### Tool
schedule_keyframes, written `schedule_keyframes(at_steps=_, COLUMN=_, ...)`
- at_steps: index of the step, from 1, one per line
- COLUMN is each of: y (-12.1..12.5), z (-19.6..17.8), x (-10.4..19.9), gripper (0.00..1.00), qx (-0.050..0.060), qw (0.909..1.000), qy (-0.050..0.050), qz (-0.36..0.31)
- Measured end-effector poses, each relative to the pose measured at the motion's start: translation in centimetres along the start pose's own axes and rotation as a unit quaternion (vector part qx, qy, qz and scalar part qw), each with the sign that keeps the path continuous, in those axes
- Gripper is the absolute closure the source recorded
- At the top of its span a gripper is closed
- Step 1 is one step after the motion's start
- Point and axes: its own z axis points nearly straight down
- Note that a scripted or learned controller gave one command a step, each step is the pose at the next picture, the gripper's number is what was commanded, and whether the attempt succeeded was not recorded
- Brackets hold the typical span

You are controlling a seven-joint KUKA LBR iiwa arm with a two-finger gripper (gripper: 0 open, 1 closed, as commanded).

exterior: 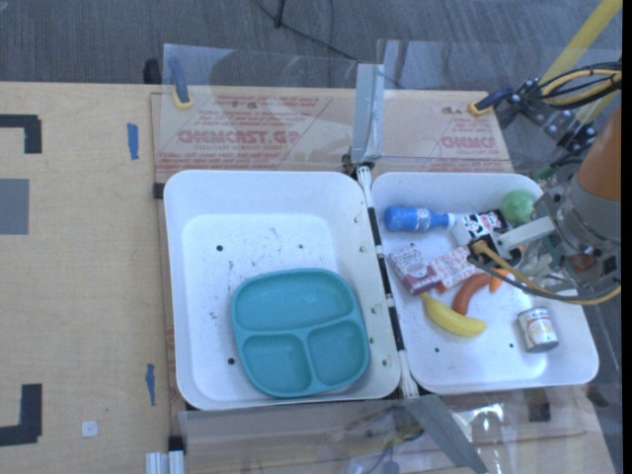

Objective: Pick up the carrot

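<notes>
Lying flat on the floor of the right bin, near its middle: the carrot. Small and orange. Long side running on a slant, from low on the left to higher on the right. Right end tucked under some dangling cables, so hard to say which end is the pointy one. Probably just dropped in there with the other toys, not set down with care.

Just below it, a yellow banana, almost touching and lying across the other way. Just beside its left end, a pink packet. Further up, a blue bottle on its side, a black and white box and a green ball. Off to the lower right, a little can, well apart.

Hanging over the right side of that bin, close above the carrot's right end: the gripper. Likely there to reach for the carrot. Too jumbled with cables to tell if open or closed. Nothing seen held in it.

Best grabbed across the thin middle, away from the banana.

In the left bin, a blue-green plate with three parts. Both bins side by side on the wooden surface.
</notes>
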Motion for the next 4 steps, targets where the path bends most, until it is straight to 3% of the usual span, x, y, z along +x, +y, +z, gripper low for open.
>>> schedule_keyframes(at_steps=1, y=2.3, z=-0.2, x=2.8, gripper=1.00, qx=0.000, qw=0.9993, qy=0.000, qz=0.037)
schedule_keyframes(at_steps=2, y=-1.1, z=-1.4, x=-1.5, gripper=1.00, qx=0.002, qw=0.9967, qy=-0.001, qz=0.082)
schedule_keyframes(at_steps=3, y=0.0, z=2.2, x=-2.4, gripper=1.00, qx=0.002, qw=0.9970, qy=-0.001, qz=0.077)
schedule_keyframes(at_steps=4, y=2.3, z=0.7, x=2.6, gripper=1.00, qx=0.000, qw=0.9967, qy=0.000, qz=0.082)
